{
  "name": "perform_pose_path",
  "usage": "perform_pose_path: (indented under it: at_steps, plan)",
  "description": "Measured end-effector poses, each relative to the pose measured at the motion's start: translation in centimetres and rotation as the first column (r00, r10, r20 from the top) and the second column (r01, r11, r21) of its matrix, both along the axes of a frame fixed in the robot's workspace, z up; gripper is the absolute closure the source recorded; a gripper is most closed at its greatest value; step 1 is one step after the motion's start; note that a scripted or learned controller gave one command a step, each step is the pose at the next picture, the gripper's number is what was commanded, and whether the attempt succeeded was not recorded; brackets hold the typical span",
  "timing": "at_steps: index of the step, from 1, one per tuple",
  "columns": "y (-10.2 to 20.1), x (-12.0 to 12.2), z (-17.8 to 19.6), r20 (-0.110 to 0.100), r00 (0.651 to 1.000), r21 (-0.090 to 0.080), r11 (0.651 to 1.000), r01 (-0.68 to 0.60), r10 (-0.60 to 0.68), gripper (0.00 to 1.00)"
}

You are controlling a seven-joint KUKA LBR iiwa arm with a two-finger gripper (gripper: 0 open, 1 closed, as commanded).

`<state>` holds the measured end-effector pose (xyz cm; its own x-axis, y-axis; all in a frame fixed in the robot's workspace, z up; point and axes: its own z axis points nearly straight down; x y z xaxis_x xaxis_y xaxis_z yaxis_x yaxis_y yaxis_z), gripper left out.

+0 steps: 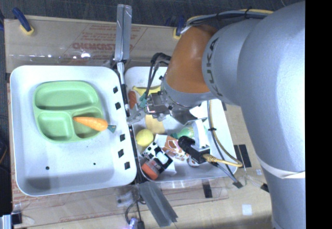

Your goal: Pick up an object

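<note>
Seemingly mid-reach, the gripper hangs low over the right bin at frame centre, jaws' state unclear; next, close on the yellow ball.

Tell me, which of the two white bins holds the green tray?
The left bin. It holds the green divided tray with a carrot on it, whereas the right bin, under the arm, holds a jumble of small items.

Smooth, slightly glossy white plastic on the left bin. Inside it, matt pale-green plastic on the divided tray; on the tray's right compartment, a shiny orange plastic carrot. Right of the bin, satin grey arm casing with glossy orange band. Beneath the bin, pale raw-looking wood tabletop.
</note>
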<state>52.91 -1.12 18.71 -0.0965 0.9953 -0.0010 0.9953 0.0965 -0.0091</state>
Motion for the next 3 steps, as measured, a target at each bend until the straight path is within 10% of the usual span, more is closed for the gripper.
perform_pose_path:
  at_steps: [1, 2, 3]
  plan:
    - [-4.5, 4.5, 0.1, 0.001, 1.0, 0.002, 1.0, -0.019, 0.019, 0.0]
    - [-12.4, 8.1, -9.9, 0.004, 0.992, 0.003, 0.992, -0.123, 0.123, 0.0]
    - [-12.3, 8.1, -9.2, -0.002, 0.992, 0.004, 0.992, -0.128, 0.128, 1.0]
